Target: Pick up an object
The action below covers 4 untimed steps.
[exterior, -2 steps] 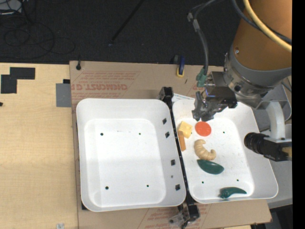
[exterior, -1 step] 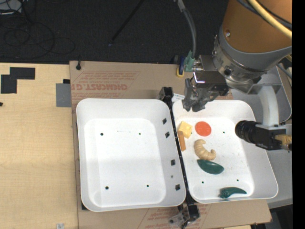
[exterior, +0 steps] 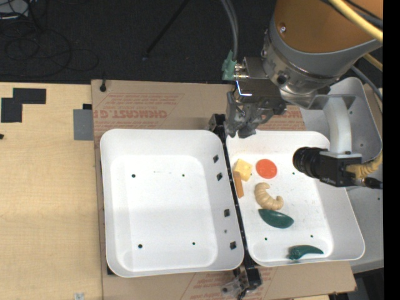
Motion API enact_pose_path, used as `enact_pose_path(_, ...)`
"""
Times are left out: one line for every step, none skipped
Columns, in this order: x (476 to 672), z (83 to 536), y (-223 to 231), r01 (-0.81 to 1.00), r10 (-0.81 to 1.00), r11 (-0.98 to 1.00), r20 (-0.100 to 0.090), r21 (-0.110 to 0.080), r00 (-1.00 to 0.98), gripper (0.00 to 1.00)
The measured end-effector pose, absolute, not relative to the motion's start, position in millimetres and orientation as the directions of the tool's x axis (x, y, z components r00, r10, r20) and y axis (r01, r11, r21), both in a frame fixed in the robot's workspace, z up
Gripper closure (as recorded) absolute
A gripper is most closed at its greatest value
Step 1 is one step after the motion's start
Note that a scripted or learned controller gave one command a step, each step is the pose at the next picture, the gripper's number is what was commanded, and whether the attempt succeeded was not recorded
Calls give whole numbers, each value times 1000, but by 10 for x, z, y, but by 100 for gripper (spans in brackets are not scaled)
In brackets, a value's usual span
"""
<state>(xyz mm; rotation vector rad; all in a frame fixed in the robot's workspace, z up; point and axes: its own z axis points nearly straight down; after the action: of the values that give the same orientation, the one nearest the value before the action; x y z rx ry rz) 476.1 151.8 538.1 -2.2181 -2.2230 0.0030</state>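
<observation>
My gripper (exterior: 245, 129) hangs over the far left corner of the right bin (exterior: 337, 242), above the bin floor, with nothing visibly between its fingers. Just in front of it lie a yellow block (exterior: 243, 169) with an orange stick (exterior: 239, 184) beside it, and a red round disc (exterior: 267, 168). Nearer the middle of the bin a tan curled piece (exterior: 269, 197) rests, with a dark green oval (exterior: 276, 219) right below it. A teal curved piece (exterior: 304, 252) sits close to the front wall.
The left bin (exterior: 115, 167) sits next to the right one, joined by a black clipped divider (exterior: 228, 199). Both stand on a cardboard sheet (exterior: 156, 105) over a wooden bench. The arm's grey body fills the upper right.
</observation>
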Motion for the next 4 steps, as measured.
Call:
enact_pose_path(4757,5369,1939,1000,1000,4,0,-4,-4,100)
enact_pose_path(4977,5372,2277,1000,1000,2,-2,-2,-2,100)
enact_pose_path(4746,5371,1844,1000,1000,-2,-2,-6,2,100)
enact_pose_path(4756,5468,1872,1000,1000,6,-2,-9,-6,100)
